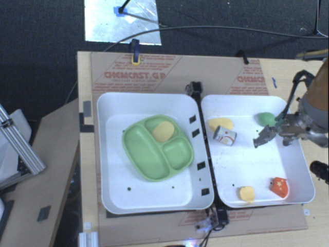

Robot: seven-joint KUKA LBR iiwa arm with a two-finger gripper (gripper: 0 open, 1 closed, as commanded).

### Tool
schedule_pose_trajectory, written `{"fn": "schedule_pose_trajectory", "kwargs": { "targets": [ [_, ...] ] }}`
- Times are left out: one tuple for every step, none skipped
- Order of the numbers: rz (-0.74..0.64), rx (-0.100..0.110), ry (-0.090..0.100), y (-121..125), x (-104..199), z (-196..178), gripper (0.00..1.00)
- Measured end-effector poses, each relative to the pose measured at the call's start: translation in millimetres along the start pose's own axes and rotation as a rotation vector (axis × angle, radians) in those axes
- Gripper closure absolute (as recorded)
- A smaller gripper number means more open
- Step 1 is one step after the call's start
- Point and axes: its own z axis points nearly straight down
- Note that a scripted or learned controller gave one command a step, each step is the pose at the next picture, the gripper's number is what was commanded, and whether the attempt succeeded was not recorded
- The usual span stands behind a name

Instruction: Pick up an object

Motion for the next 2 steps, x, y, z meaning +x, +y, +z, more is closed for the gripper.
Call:
{"fn": "schedule_pose_trajectory", "kwargs": {
  "targets": [
    [-0.003, -0.013, -0.002, 2, 0, -6, 0.0],
    [-0.001, -0.008, -0.001, -1, 10, 47, 0.0]
  ]
}}
